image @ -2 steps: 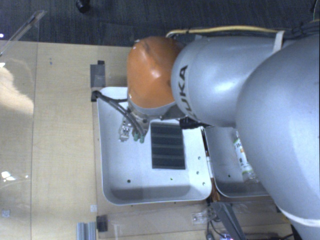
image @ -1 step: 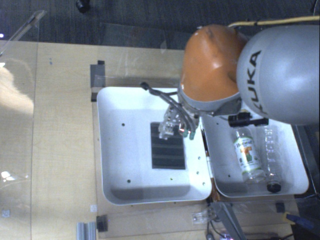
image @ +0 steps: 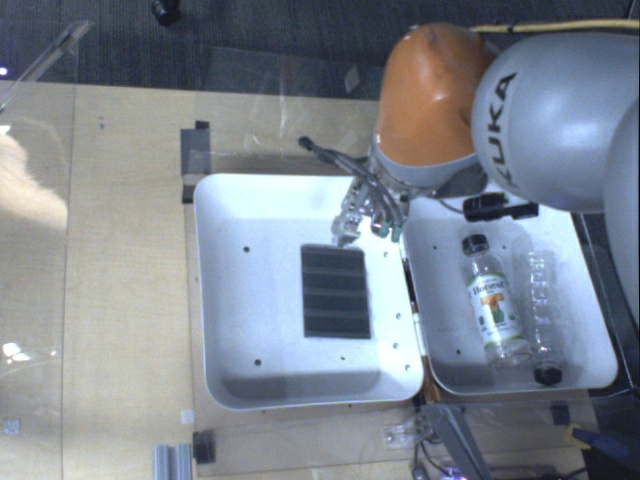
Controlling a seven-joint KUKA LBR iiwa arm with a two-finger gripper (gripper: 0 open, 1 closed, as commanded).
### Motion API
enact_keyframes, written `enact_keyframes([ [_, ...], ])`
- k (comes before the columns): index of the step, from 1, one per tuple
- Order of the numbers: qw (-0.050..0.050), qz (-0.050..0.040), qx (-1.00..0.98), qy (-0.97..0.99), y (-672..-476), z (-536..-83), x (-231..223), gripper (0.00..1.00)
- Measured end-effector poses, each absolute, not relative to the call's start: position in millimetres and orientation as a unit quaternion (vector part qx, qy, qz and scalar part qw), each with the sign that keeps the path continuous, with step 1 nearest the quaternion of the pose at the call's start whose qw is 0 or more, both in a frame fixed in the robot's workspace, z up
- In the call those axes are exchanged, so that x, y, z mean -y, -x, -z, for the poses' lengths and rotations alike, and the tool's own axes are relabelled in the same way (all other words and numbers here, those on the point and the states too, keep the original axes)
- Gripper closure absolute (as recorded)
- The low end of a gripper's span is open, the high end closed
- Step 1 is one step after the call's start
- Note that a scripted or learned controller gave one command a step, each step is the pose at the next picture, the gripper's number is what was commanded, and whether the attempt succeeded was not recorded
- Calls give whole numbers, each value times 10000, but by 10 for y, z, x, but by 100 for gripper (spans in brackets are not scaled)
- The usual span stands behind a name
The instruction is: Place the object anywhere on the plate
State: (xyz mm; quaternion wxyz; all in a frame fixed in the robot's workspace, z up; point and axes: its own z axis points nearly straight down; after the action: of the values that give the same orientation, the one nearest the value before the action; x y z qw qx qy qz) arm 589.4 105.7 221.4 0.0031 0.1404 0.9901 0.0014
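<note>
Clear plastic bottle (image: pixel 496 303) with a black cap and printed label lay lengthwise in the right-hand white bin (image: pixel 600 368), well right of the two-finger gripper (image: pixel 362 216), hovered above the dark ribbed rectangular plate (image: pixel 335 292) in the left white bin (image: pixel 225 298), grip state impossible to tell.

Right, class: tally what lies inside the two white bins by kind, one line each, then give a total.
Dark ridged plate: 1, in the left bin
Clear plastic bottles: 2, in the right bin; one labelled bottle and one plain bottle beside it
Total: 3
</note>
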Motion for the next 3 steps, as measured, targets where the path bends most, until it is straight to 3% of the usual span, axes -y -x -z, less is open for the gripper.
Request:
enact_keyframes([
  [1, 20, -15, -9863, -1649, -5915, -1071, -1455, 100],
  [2, 42, -11, -9998, -184, -5467, -1868, -564, 100],
  [3, 29, -15, -9992, 394, -5515, -1298, -1133, 100],
])
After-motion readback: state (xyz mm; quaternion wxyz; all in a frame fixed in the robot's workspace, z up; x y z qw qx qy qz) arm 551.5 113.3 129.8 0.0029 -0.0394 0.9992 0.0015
